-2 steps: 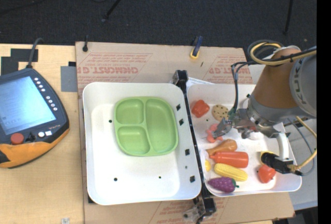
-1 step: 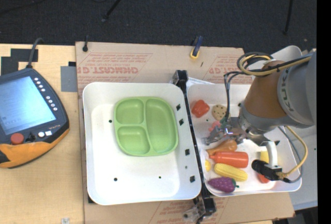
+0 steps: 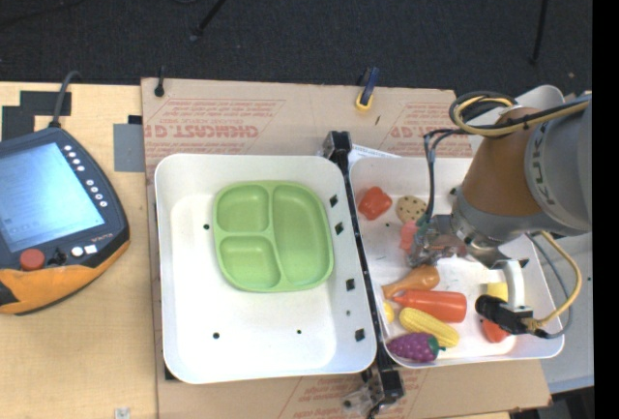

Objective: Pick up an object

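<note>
So my pincer [image 3: 418, 248] hangs low in the right bin [image 3: 551, 342], can't tell its state. Nearest is the carrot [image 3: 411, 283]: light, hard, slick plastic. I'd grab mid-body, across.

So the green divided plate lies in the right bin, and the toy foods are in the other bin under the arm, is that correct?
Not quite. The camera view shows the green divided plate in the left bin, not the right one. The toy foods, such as the corn and grapes, are in the right bin under the arm.
</note>
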Tool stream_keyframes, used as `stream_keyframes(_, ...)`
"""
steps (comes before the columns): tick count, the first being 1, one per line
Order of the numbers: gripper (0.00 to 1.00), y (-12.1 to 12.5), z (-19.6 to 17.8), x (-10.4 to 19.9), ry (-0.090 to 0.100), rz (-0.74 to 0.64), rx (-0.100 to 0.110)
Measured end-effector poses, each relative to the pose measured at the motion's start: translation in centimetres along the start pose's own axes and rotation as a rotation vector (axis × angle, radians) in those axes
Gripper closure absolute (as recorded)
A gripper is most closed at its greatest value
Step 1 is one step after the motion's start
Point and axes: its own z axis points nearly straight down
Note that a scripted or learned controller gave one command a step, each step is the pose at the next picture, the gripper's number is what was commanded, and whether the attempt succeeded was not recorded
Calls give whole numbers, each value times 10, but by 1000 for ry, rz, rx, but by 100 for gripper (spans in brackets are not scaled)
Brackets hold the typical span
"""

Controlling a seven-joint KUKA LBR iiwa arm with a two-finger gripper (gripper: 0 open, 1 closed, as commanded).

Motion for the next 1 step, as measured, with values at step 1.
stream_keyframes(1, 100, -7, -51, 7, -2, -5, -5)
